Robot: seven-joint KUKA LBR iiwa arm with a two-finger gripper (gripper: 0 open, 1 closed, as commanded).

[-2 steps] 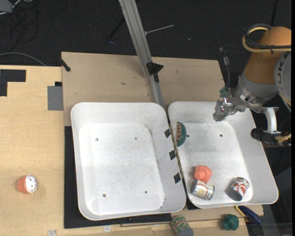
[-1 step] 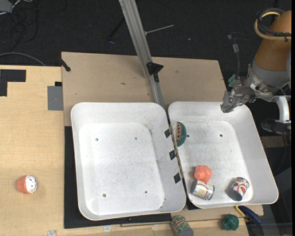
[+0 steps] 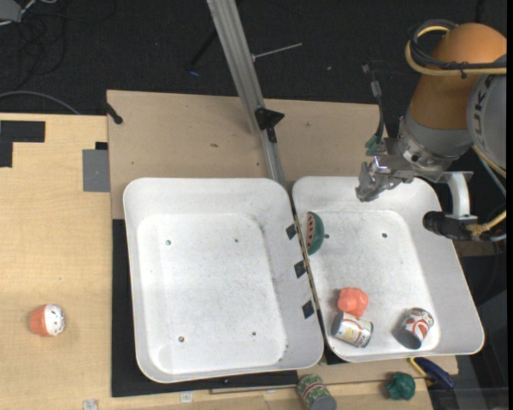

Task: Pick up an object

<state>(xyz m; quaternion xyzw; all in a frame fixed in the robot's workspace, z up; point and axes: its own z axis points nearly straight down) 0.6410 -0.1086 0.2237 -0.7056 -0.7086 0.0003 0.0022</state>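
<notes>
My gripper hangs over the back rim of the right bin, near its far middle, on the grey arm with the orange band. The right bin holds a green and red watermelon-slice toy against its left wall. A red-orange lump lies near the front, with a small can on its side just below it. A second red and white can lies at the front right. All of these are well apart from the gripper.
The left bin adjoins the right one. An orange and white ball rests on the wooden table at far left. In front of the bins lie a can and a green toy. A metal rail slants behind the bins.
</notes>
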